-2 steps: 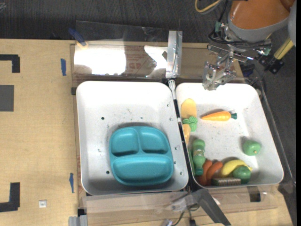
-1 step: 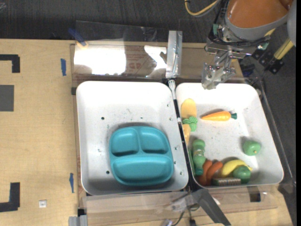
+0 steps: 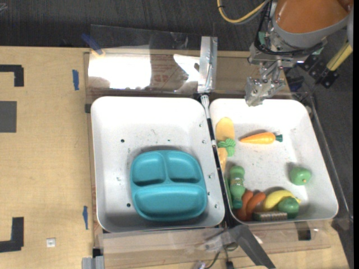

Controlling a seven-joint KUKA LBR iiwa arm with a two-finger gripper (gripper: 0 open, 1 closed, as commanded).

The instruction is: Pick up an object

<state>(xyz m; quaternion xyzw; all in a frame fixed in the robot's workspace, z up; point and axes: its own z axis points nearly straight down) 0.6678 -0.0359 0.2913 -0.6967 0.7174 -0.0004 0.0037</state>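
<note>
Nearest the camera, along the front wall of the right bin (image 3: 322,150), lies a crowded heap of toy produce: a yellow banana (image 3: 279,196), a green piece (image 3: 289,207) touching it, two orange-red pieces (image 3: 251,202) and a green vegetable (image 3: 236,179), all pressed against one another and into the bin's front left corner. A green apple-like toy (image 3: 300,175) sits apart by the right wall. A toy carrot (image 3: 259,138) lies alone on bare floor toward the back of the bin, on its side, leaf end to the right. A yellow corn-like toy (image 3: 225,132) rests against the divider. The left bin (image 3: 109,116) holds a teal compartment tray (image 3: 167,184) near its front wall.

The gripper (image 3: 261,94) hangs above the back rim of the right bin, well apart from every toy; its pincer carries nothing, and whether it is spread or closed cannot be told at this scale. No target has been engaged.

Risks, as judged from this layout:
- A descent from the present position would meet the rim or bare floor rather than a toy.
- The carrot, nearest and isolated, is rounded and may roll or squirt from closing fingers if gripped off-centre or along its length.
- In the heap, fingers would likely land on neighbours, jam, or lift nothing.
- The corn-like toy leaves little finger room beside the wall.
</note>
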